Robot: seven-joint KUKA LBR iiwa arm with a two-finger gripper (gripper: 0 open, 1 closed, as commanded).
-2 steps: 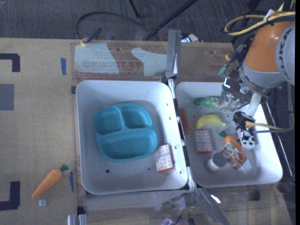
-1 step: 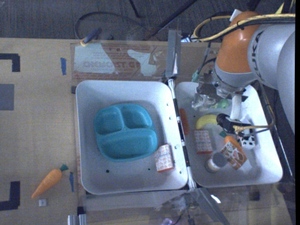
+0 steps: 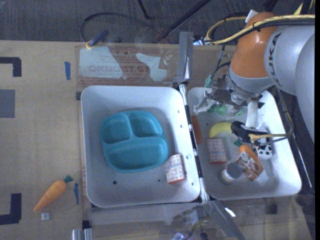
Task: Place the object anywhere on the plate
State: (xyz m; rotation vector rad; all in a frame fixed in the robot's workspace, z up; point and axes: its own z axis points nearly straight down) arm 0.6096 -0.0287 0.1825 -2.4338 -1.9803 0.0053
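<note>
arm point(image 3: 285, 49) cut off at right edge, hand point(image 3: 225, 101) hidden beneath wrist, green item point(image 3: 216, 105) partly covered

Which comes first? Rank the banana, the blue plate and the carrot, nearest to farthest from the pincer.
1. Banana, right bin, just below the pincer.
2. Blue plate, left bin.
3. Carrot, on the bench beyond the left bin.

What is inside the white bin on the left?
The left bin holds a teal divided plate and a small carton beside it. Whatever lies under the plate is covered.
</note>
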